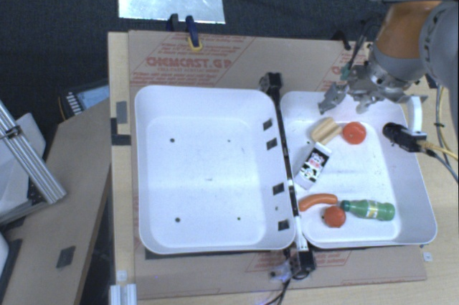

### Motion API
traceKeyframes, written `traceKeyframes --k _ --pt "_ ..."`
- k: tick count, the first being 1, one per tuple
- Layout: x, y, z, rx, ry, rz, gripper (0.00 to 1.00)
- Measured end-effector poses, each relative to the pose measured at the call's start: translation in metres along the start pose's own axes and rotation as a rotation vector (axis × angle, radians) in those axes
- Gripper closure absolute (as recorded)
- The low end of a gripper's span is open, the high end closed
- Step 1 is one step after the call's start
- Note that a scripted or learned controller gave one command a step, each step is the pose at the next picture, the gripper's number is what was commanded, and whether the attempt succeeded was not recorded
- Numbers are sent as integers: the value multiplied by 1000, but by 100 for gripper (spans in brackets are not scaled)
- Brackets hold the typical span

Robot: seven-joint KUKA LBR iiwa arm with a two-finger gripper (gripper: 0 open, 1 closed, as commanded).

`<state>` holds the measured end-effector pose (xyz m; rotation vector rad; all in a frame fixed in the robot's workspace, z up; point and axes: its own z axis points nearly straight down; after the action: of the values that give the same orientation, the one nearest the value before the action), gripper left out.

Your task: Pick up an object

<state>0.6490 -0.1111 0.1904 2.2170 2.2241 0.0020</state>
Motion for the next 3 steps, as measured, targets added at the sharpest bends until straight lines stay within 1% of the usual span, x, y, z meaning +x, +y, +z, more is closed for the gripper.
traceKeyframes --k 1,2,3 --pt "19 19 95 -2 0 1 0" --pt "25 21 103 -4 -2 -2 0" --pt "23 23 89 -12 -6 -3 100"
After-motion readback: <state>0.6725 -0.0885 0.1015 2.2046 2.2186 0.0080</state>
